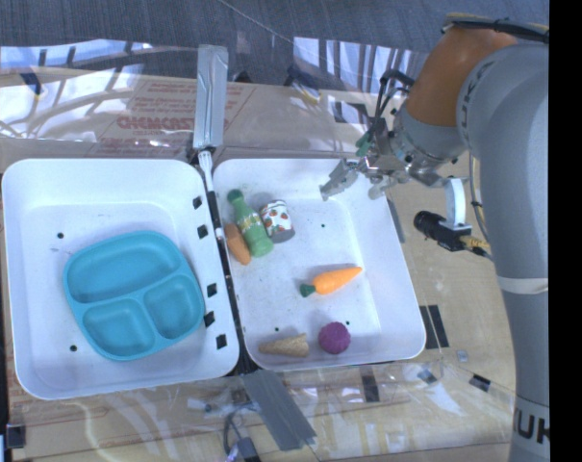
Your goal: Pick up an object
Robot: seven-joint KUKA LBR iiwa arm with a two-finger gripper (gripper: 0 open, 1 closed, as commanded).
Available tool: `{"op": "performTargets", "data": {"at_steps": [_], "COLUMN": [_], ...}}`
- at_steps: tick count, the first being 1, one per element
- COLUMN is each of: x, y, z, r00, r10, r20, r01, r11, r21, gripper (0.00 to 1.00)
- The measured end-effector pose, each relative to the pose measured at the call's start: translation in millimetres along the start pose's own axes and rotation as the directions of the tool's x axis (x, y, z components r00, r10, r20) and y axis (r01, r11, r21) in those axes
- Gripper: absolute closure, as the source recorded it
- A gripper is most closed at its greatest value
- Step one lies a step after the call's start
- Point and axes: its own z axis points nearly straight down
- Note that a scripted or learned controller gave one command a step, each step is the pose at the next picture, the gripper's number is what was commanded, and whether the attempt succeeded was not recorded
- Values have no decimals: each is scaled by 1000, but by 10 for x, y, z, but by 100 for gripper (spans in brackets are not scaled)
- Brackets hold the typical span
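Overhead, the gripper (pixel 353 176) hovers at the right bin's (pixel 392 287) far edge, jaws apart and empty, well clear of the toy carrot (pixel 334 280) mid-bin, which looks apt to roll away if pinched off-centre.

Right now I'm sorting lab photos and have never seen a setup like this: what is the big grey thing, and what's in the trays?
One fixed camera looks down at a slant on a bench. The grey arm, with an orange band, is a robot reaching in from the right. Its gripper hangs over the upper edge of the right bin, and nothing shows between its fingers. That bin holds toy food: a green bottle, a small can, an orange sausage-like piece, a carrot, a purple ball and a tan cone. The left bin holds a blue divided plate.
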Motion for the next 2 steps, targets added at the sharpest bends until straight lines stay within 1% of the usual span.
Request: {"op": "performTargets", "data": {"at_steps": [1,2], "x": [-70,-72], "y": [-566,-1259], "z": [665,1022], "r00": [1000,1000], "r10": [0,1], "r20": [0,0], "r01": [0,-1], "r11": [1000,1000], "r21": [4,-2], "gripper": [0,0]}}
